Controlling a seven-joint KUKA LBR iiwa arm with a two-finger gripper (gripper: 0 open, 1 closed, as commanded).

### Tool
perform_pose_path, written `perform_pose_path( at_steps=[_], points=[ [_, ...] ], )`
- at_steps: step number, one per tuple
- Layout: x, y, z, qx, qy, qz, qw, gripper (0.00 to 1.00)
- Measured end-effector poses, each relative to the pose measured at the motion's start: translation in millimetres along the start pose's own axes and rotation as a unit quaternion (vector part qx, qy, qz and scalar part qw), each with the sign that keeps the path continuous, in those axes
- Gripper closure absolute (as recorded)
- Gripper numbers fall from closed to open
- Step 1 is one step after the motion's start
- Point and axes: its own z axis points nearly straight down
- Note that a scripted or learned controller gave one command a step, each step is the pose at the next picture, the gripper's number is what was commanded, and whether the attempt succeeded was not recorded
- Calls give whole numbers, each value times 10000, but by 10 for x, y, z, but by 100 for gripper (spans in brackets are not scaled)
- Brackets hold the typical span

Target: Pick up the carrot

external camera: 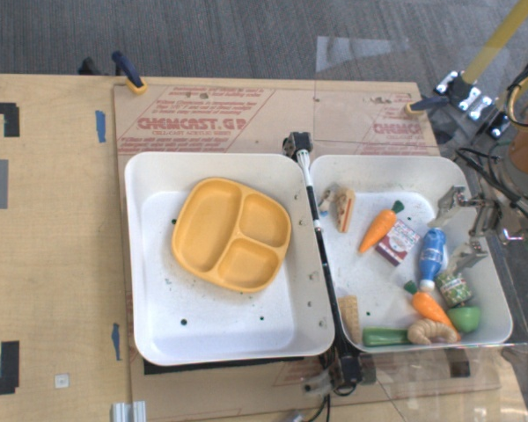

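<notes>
A: Carrot (377, 229)?
B: I log it loose in the right bin (497, 280), upper middle. Nothing lifted yet.
A: Claw?
B: Gripper (468, 225) at far wall, spread, empty; whole pick remains.

Tool (472, 225) at right side of view, metal fingers spread apart, nothing between them; arm reaches in from right edge.

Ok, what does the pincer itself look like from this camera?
The pincer is bare silver-grey metal, with two thin, open-framed fingers on a slim linkage. Dark cables trail behind it, past the right bin. It is too small to show any markings.
</notes>
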Motion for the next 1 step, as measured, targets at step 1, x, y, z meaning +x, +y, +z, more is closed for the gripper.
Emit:
perform_pose_path(
  at_steps=[1],
  points=[
    [295, 370, 821, 38, -125, 84, 9999, 0]
  ],
)
